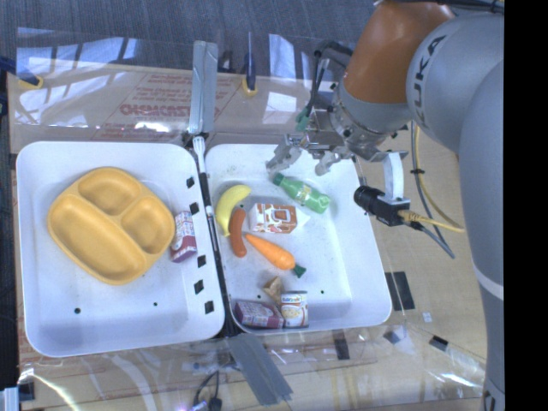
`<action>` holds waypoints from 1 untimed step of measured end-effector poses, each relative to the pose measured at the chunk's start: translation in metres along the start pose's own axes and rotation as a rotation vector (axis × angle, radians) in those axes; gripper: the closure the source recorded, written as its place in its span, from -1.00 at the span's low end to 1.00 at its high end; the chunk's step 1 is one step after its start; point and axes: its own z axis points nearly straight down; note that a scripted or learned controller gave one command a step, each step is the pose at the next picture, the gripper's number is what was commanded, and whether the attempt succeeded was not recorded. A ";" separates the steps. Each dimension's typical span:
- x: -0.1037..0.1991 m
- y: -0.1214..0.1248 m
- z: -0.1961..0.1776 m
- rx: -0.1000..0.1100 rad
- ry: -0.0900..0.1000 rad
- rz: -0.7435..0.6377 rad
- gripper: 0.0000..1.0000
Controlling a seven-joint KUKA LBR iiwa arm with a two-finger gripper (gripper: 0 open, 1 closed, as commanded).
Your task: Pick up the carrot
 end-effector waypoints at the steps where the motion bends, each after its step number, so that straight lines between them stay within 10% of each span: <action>1: -0.005 -0.117 0.104 0.001 0.002 0.120 -1.00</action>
